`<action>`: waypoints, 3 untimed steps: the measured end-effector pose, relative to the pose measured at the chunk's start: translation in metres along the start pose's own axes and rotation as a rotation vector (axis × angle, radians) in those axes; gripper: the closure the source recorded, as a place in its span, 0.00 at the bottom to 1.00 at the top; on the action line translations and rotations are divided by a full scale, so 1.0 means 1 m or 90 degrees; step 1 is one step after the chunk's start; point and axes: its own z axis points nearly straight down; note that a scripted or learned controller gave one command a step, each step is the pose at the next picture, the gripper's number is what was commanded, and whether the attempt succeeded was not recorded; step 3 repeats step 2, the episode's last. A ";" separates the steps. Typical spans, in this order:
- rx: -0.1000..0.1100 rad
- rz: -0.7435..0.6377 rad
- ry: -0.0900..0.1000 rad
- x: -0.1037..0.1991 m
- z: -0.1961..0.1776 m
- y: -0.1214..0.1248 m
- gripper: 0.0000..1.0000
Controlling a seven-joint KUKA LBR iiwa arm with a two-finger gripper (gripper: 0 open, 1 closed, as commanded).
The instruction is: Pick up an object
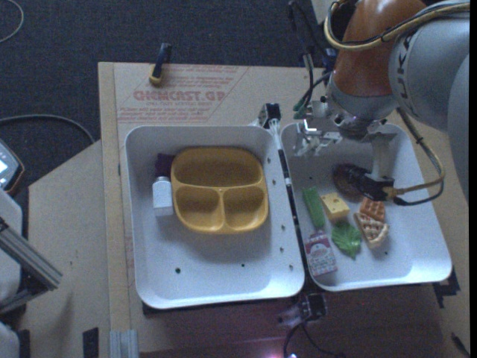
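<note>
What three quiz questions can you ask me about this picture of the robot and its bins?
1. True or false: the yellow plate lies in the left bin.
2. What stands right beside the plate's left edge? A) a white bottle B) a blue cup C) a red ball
3. Fill in the gap: the gripper is over the far corner of the ____ bin.

Key: 1 true; 2 A; 3 right, the right bin that holds the toy food.
</note>
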 end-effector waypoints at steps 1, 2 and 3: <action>0.000 -0.001 0.000 0.007 0.006 -0.005 1.00; -0.005 -0.002 0.000 0.007 -0.009 0.008 1.00; -0.005 -0.002 0.000 0.007 -0.009 0.008 1.00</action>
